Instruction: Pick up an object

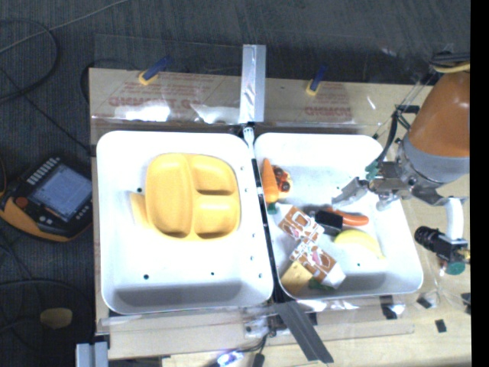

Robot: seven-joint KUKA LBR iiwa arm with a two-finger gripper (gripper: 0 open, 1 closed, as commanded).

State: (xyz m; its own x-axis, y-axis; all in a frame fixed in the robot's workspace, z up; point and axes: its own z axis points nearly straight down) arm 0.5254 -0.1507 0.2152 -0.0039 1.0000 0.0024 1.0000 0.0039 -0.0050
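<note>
Objects [313, 243] heaped in right bin [397, 270], yellow tray [192, 193] in left bin [114, 281], gripper [359, 192] at heap's one o'clock, I read fingers apart, nothing between them.

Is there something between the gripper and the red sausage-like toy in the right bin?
Nothing visible blocks it. The gripper hovers over the right bin, just above and beside the red sausage-like toy. A black piece lies on the toy's far end, away from the gripper.
</note>
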